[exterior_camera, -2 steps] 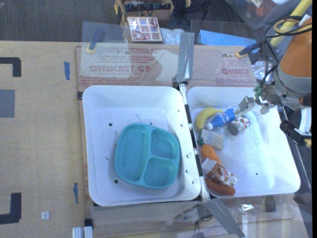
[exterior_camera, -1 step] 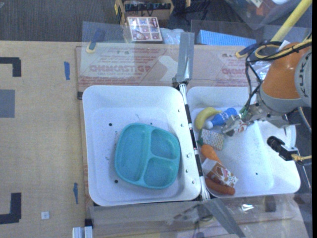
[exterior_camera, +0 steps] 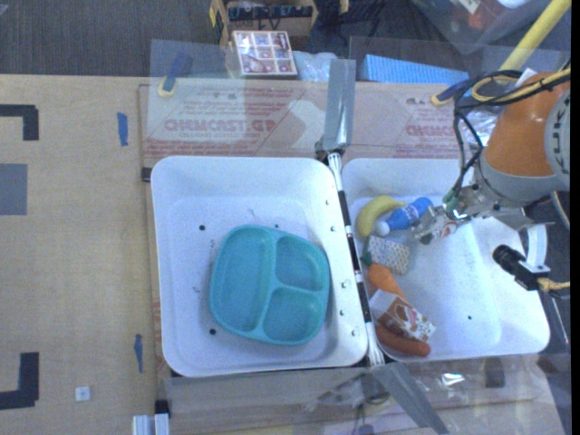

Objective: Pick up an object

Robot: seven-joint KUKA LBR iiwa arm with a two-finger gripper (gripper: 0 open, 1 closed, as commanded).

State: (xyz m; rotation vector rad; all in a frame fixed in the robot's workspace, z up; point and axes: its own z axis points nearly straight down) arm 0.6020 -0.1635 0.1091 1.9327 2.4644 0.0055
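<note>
Nearest the camera, the table (exterior_camera: 72, 243) carries two shallow white bins side by side. In the near corner of the right bin (exterior_camera: 507, 333) lies a red sausage-shaped item (exterior_camera: 405, 343), touching a small printed packet (exterior_camera: 405, 316) just behind it. Next back along the bin's left wall sits an orange carrot-shaped piece (exterior_camera: 383, 278), then a speckled beige block (exterior_camera: 391, 254), each just beside the one before. Behind these rest a yellow banana (exterior_camera: 375, 213) and a blue bottle with a white cap (exterior_camera: 405, 216), lying against each other near the bin's far left corner. The left bin (exterior_camera: 181, 198) holds a teal divided tray (exterior_camera: 269, 284), lying flat toward its near side. The grey arm with its orange band (exterior_camera: 526, 143) reaches in from the right, and the jaws (exterior_camera: 441, 223) sit low over the right bin, just beside the bottle's blue end; a small reddish object appears at the jaws, but whether they are apart or clamped on it cannot be told from this angle. Farther back, beyond the bins, stand a cardboard box (exterior_camera: 263, 3) and a printed card (exterior_camera: 264, 53) on the floor.
</note>
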